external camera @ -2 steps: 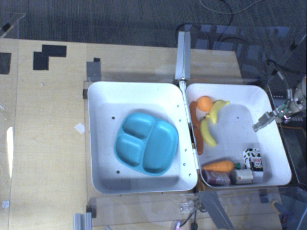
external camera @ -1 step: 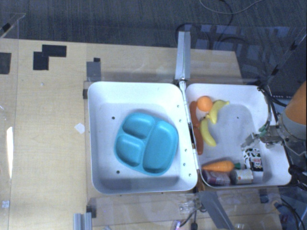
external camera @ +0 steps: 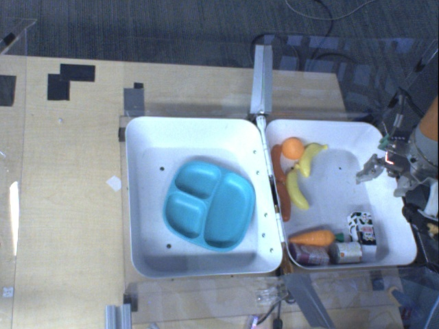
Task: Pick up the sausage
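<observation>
The bench [external camera: 68, 204] carries two white bins side by side. The left bin [external camera: 147, 184] holds a blue divided plate [external camera: 209, 204] near its middle. The right bin [external camera: 343, 139] holds the food. The arm [external camera: 429, 139] reaches in over that bin's right edge, and its gripper [external camera: 374, 168] hangs there with nothing between its fingers; whether it is open or closed I cannot tell.

The sausage [external camera: 280, 184] lies lengthwise along the right bin's left wall, touching the banana [external camera: 298, 184] beside it, with an orange [external camera: 293, 148] at its upper end. A carrot [external camera: 312, 238] and some small packages sit along the bottom edge.

This looks like the approach step, with no grasp made yet. The next move calls for crossing the bin to its left wall and coming down with the fingers astride the sausage, clear of the wall and the banana.
</observation>
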Tool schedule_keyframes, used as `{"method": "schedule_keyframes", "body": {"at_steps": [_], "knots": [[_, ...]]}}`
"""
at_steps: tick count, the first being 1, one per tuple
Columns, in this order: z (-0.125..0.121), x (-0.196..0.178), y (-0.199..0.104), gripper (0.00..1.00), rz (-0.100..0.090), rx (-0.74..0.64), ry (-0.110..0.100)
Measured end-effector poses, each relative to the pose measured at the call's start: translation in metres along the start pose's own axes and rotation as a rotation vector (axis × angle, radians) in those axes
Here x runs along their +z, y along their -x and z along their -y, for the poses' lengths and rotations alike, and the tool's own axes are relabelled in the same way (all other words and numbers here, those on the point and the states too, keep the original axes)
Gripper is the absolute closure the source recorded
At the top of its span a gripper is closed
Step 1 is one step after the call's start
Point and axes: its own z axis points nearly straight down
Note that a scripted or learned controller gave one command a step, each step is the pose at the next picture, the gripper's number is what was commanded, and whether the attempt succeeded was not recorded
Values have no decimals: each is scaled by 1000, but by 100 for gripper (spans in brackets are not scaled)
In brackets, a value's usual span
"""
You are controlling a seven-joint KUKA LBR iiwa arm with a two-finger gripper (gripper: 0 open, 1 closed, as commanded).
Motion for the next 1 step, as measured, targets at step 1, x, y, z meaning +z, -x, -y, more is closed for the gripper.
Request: {"method": "schedule_keyframes", "body": {"at_steps": [1], "knots": [[66, -8, -23, 0, 0, 509, -4]]}}
